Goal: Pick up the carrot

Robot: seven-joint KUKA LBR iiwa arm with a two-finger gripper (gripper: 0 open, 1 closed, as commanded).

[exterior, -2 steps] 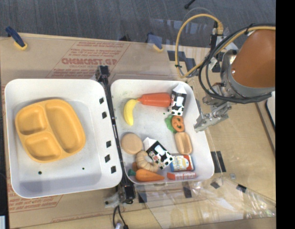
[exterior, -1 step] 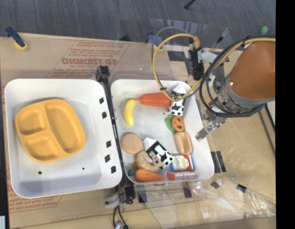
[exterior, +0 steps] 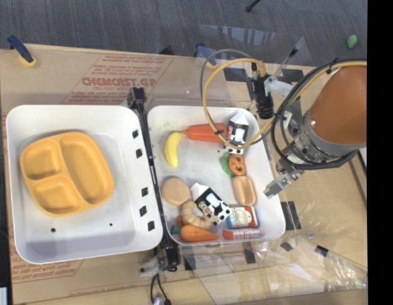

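Carrot (exterior: 206, 132) upper centre of frame, in right bin (exterior: 263, 170), beside banana (exterior: 172, 149) | second carrot (exterior: 198, 234) at bin's lower edge | gripper (exterior: 235, 138) just right of upper carrot, fingers' state unclear | yellow tray (exterior: 65, 172) in left bin (exterior: 31, 122)

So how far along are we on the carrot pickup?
Done: nothing yet; the carrot lies on the floor of the right bin, beside the banana. In hand: the gripper is down at the carrot's right end, grip unconfirmed. Left: grasping and lifting it.
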